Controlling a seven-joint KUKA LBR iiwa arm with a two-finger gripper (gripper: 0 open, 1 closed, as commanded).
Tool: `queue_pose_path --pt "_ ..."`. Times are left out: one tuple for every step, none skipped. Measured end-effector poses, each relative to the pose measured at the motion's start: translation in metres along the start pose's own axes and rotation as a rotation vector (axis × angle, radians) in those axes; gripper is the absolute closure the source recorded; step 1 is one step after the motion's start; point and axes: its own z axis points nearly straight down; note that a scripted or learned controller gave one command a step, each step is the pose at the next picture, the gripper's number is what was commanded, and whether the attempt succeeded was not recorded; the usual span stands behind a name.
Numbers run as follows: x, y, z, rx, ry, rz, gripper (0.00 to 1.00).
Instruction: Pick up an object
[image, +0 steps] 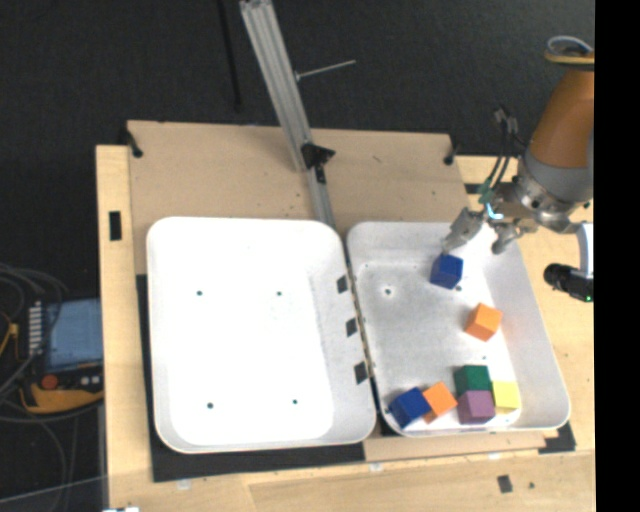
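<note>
Surface (240, 160): pale wooden bench carrying two shallow white plastic bins side by side.
Left bin (165, 330): white plastic tray beside the right one.
Right bin (530, 310): white tray containing all the small cubes.
Arm (565, 120): grey, orange-banded, poised over the right bin's far edge.
End effector (480, 236): fingers spread, gripping nothing, above the bin's far wall.
Blue cube (447, 271): just beside the end effector, apart from the fingers.
Orange cube (483, 321): alone, mid-bin.
Near-edge cluster: blue (409, 405), orange (439, 399), purple (476, 405), green (472, 380) and yellow (506, 396) cubes.
</note>
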Motion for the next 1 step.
queue_pose_path --pt "-0.0008 0.0007 -0.0036 -0.004 -0.004 -0.002 0.00"
